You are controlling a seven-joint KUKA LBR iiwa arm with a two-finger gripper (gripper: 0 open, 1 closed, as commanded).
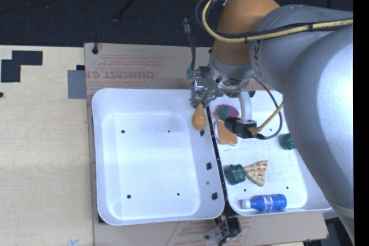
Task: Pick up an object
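Nearest the camera, a blue plastic bottle with a white cap [264, 203] is seen lying on its side at the front of the right white bin [300, 193]. Just beyond it, at about 11 o'clock, a tan wedge-shaped piece [257, 171] and a dark green round object [234, 173] are found side by side. The two-finger gripper [200, 102] is positioned over the divide between the bins, and a small orange-tan elongated object [199, 117] is seen hanging directly below its tip, at 6 o'clock; whether it is clasped cannot be told. At 4 o'clock from the gripper an orange flat item [225, 134] lies, and a magenta-and-green piece [228, 110] at 3 o'clock. The left white bin [106, 124] is at 8 o'clock.
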